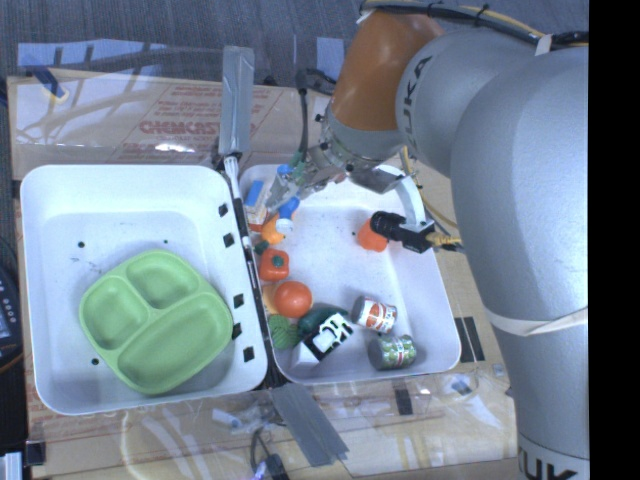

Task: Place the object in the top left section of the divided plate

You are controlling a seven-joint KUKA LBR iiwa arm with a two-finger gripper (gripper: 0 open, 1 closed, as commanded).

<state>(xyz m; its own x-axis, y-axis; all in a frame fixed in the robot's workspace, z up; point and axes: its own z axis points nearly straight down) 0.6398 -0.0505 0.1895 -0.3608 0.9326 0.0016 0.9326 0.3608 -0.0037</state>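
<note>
Plate [150, 320], pale green with three sections, sits in the left bin [60, 198]. Gripper [300, 176] hangs over the right bin's [440, 318] far corner, above small toys; its grip cannot be told.

The green divided plate [155, 320] lies in the left bin [60, 193] — the arm's gripper [300, 176] hangs over the right bin's [440, 313] far corner, among small toys.
</note>
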